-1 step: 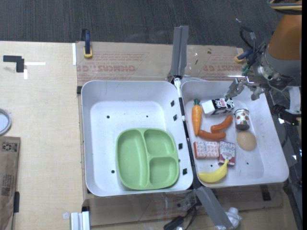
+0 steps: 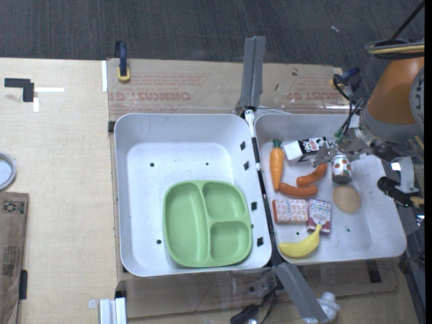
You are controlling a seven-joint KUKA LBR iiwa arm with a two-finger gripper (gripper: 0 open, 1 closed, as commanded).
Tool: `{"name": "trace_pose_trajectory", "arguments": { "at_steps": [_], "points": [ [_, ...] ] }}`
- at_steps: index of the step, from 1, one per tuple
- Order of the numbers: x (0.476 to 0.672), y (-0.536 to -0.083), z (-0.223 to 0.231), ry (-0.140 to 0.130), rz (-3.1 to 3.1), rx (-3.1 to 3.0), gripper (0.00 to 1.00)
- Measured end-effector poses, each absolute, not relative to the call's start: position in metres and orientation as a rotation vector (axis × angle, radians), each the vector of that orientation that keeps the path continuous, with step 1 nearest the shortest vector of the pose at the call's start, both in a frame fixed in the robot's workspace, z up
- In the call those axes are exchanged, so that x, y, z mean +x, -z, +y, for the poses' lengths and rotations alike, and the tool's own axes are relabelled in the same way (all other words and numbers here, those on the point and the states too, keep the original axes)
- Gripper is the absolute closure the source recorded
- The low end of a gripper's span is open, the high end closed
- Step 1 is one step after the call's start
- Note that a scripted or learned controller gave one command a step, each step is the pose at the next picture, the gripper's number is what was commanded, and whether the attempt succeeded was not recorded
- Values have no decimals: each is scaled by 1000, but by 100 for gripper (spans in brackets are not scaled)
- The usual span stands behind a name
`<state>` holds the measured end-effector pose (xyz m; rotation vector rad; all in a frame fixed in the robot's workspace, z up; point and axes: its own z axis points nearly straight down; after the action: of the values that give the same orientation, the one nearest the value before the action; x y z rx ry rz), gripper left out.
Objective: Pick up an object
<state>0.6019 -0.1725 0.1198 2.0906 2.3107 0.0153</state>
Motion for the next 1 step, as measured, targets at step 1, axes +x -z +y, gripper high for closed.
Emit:
{"name": "trace_pose_trajectory", "arguments": {
  "at_steps": [1],
  "points": [
    [598, -112, -184, -21, 2235, 2151, 0]
  ]
}}
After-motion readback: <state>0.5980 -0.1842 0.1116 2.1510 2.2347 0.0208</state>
